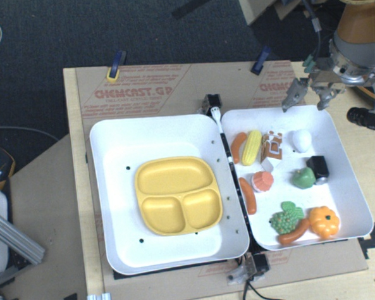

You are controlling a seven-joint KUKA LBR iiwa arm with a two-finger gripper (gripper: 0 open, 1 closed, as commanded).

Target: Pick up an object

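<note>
Dark carpet is surrounding a tan worktop (171, 84) that is carrying two shallow white bins. Over the far rim of the right bin (347, 168) the claw (306, 98) is hanging with its two fingers spread apart and nothing between them. Just below the claw a white ball (300, 140) is lying on the bin floor. To the claw's left, a brown and white block (273, 145), a yellow corn cob (252, 146) and an orange carrot (238, 147) are crowding side by side. Nearer the camera from the claw, a black block (318, 167) is touching a green pepper (303, 178). Further towards the camera a pink cup (262, 181), a red sausage (248, 196), green broccoli (286, 219) and an orange pumpkin (324, 222) are sitting. Far to the claw's left, the left bin (113, 182) is holding a yellow divided tray (177, 195). Blue clamps (261, 59) are gripping the worktop's far edge.
</note>
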